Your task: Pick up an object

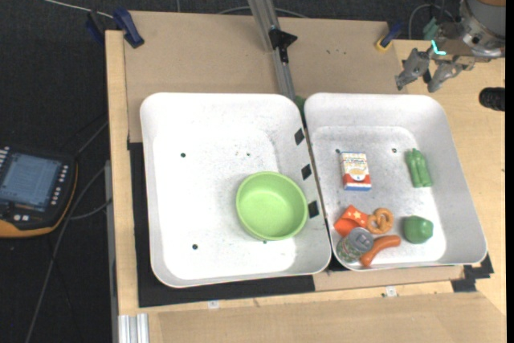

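My gripper (pixel 426 73) hangs above the bench just past the far edge of the right bin (pixel 450 132), open, with nothing between its fingers. In the right bin lie a small red-and-white carton (pixel 355 170), a long green vegetable (pixel 418 168), a round green pepper (pixel 418 230), a pretzel (pixel 381 218), an orange piece (pixel 352 218), a red sausage (pixel 379 248) and a grey round piece (pixel 356 242). A green bowl (pixel 271 206) sits in the left bin (pixel 185 132) near its right wall.
A metal pole (pixel 261 4) slants down to the gap between the bins. Blue clamps (pixel 127 26) grip the bench's far corners. A tablet-like pendant (pixel 32 185) lies on the floor at the left.
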You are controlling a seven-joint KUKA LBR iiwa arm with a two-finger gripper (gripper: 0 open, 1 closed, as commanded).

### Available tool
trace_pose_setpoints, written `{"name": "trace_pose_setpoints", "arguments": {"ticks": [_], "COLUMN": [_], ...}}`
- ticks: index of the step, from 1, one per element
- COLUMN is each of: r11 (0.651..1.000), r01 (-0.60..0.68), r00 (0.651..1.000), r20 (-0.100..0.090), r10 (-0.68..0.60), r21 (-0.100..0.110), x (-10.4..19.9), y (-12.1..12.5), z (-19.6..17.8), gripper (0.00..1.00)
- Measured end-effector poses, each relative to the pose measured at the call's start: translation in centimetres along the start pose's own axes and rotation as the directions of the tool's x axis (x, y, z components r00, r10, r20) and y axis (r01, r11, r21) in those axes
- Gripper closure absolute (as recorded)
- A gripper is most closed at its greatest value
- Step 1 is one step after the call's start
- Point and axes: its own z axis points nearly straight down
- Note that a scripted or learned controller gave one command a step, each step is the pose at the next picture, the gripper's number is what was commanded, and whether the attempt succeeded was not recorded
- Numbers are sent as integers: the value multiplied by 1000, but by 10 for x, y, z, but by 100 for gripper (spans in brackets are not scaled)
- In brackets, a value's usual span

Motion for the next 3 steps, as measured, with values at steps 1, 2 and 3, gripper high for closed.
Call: {"name": "trace_pose_setpoints", "arguments": {"ticks": [1,2,3], "r11": [1000,1000,1000], "r01": [0,0,0], "r00": [1000,1000,1000], "r20": [0,-1,-1], "r10": [0,0,0], "r21": [0,5,6], "x": [0,0,3], "y": [0,-1,-6], "z": [0,63,125], "gripper": [0,0,0]}}
